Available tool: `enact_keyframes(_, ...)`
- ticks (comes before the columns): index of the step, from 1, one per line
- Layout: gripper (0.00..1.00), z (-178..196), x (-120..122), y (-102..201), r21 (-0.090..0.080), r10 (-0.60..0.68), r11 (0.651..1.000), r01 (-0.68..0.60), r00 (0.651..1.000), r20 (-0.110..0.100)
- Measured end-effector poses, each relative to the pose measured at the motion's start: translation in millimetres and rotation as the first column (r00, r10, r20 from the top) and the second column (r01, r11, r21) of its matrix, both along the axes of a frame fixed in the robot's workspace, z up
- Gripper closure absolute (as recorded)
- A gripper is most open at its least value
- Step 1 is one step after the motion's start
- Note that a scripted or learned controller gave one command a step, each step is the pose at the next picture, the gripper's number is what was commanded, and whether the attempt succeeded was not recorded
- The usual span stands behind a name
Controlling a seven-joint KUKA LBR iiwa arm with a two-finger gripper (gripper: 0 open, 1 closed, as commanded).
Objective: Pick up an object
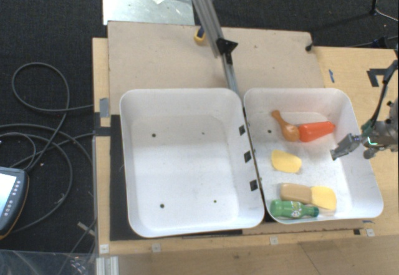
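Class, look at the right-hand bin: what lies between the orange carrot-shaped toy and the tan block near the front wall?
In the camera view, a pale yellow rounded piece lies between the orange carrot-shaped toy and the tan block.

A: right bin contents?
B: orange plastic carrot [317,131] lying flat, touching a tan drumstick-shaped toy [285,125] on its left. Pale yellow flat chip-like piece [286,161] mid-bin.
A: front edge?
B: green plastic bottle [293,209] on its side, tan bread-like block [295,192] just behind, yellow cheese-like wedge [324,197] beside it.

dark carpet floor [50,18], loose black cables [37,99], wooden bench [168,55]
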State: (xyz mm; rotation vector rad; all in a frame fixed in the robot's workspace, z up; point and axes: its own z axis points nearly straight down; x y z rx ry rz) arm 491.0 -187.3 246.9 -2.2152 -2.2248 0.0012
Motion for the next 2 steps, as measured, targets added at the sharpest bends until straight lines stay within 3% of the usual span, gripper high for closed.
enact_keyframes(1, 0.0, 2, 1, 0, -0.001, -0.001, 1.0, 0.001, 1.0, 0.004)
enact_keyframes(2, 0.0, -44, 7, -4, 0.0, -0.005, 1.0, 0.005, 1.0, 0.0)
